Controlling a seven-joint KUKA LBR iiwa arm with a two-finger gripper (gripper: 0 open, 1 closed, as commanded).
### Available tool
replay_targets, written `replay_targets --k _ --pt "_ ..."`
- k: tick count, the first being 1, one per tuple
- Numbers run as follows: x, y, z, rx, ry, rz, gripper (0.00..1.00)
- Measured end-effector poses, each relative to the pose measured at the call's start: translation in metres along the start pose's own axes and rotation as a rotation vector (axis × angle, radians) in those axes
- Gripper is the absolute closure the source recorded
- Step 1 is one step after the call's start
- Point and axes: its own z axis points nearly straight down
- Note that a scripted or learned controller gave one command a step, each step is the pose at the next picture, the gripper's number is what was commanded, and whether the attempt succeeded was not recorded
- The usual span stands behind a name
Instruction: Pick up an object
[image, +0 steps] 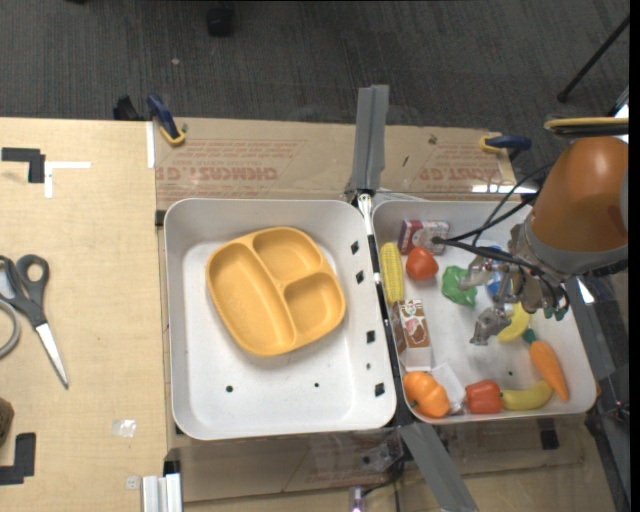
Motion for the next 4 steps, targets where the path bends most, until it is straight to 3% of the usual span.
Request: replay_targets --k 1,2,3,4 --pt "0.04 -0.031 0.02 -0.003 0.011 -0.006 0.0" --pt "-0.04 0.006 0.019 -0.003 0.007 0.061 0.0" --pt "-0.018 -0.054 0.019 -0.002 0.008 -0.028 0.0" --pt "0.035 -0.022 0.02 -0.003 0.01 0.13 0.0"
